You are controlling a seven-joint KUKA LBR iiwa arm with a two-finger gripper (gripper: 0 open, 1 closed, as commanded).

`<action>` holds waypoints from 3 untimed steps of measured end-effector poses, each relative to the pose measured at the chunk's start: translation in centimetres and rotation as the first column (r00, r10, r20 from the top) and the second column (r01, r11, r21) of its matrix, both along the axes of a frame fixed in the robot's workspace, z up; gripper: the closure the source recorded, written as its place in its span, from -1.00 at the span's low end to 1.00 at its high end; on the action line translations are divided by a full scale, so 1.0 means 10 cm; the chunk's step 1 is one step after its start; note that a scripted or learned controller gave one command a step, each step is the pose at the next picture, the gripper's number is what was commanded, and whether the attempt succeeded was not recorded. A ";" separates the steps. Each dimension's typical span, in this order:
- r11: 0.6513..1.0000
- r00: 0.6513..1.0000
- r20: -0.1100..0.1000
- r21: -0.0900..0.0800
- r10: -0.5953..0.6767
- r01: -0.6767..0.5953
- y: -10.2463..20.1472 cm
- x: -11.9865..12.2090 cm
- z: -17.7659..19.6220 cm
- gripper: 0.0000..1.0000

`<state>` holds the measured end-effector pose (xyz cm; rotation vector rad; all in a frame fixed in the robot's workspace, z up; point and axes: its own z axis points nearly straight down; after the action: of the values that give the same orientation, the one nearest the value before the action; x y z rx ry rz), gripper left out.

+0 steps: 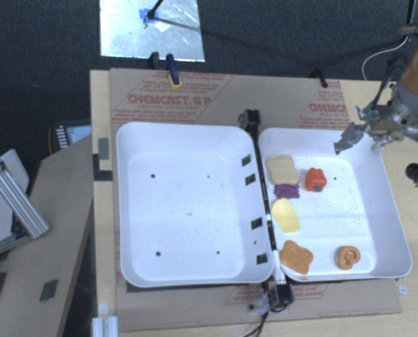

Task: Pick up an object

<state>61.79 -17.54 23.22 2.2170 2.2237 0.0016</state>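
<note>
The right bin (384, 209) holds several small toys. A tan bread-like piece (282, 168) lies at its upper left, with a small purple piece (287, 191) just below it. To their right sits a red-orange pepper (315, 180). A pale yellow piece (286, 216) lies lower down by the left wall. An orange-brown piece (296, 256) and a small brown ring (346, 257) rest near the front edge. My gripper (363, 142) hovers above the bin's far right corner, open, with nothing between its fingers. It is well above and to the right of the pepper.
The left bin (188, 202) sits beside the right one, with a black divider strip (259, 188) between them. Both rest on a brown cardboard sheet (195, 97). A shiny foil square (151, 20) lies beyond the bench. A metal rail (9, 188) stands at the far left.
</note>
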 end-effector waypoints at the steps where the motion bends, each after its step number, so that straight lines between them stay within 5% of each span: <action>1: 1.000 1.000 0.016 -0.007 0.002 -0.002 -0.33 0.29 1.36 -1.00; 2: 1.000 1.000 0.019 -0.007 0.003 -0.003 -0.21 -0.04 3.15 -1.00; 3: 1.000 1.000 0.007 -0.004 0.007 -0.007 -0.21 -0.02 3.16 1.00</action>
<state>61.58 -19.63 54.79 2.2037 2.2263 0.0051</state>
